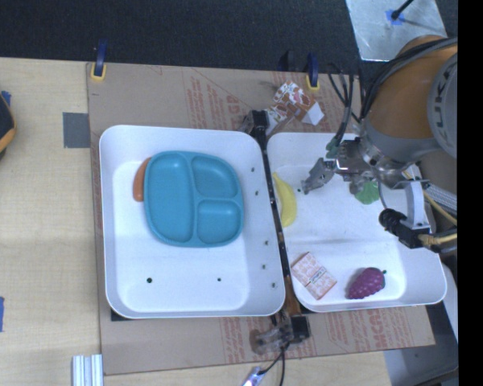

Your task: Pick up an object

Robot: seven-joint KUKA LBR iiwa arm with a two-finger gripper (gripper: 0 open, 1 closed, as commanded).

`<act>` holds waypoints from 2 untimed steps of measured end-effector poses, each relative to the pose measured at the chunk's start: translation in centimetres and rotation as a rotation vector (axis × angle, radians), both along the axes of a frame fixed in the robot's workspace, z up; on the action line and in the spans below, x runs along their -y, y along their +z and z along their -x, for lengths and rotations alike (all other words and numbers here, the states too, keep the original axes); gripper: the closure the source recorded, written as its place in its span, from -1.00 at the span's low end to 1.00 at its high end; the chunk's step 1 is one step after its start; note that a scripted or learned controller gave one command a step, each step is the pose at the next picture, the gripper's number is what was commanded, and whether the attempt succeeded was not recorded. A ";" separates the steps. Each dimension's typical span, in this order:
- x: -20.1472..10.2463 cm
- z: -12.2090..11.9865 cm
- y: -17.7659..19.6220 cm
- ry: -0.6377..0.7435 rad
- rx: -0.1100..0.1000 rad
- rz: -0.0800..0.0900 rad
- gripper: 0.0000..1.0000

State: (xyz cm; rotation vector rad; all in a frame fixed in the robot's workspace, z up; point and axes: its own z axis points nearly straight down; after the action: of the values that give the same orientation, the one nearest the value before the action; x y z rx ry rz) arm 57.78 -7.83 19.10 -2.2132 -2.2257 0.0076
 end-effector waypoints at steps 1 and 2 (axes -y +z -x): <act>-2.4 0.8 0.0 0.001 -0.001 -0.001 -1.00; -5.4 1.4 0.0 0.001 -0.002 -0.001 -1.00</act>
State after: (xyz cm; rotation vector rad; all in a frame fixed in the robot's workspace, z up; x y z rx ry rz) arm 56.40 -2.47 19.12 -2.2108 -2.2252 0.0089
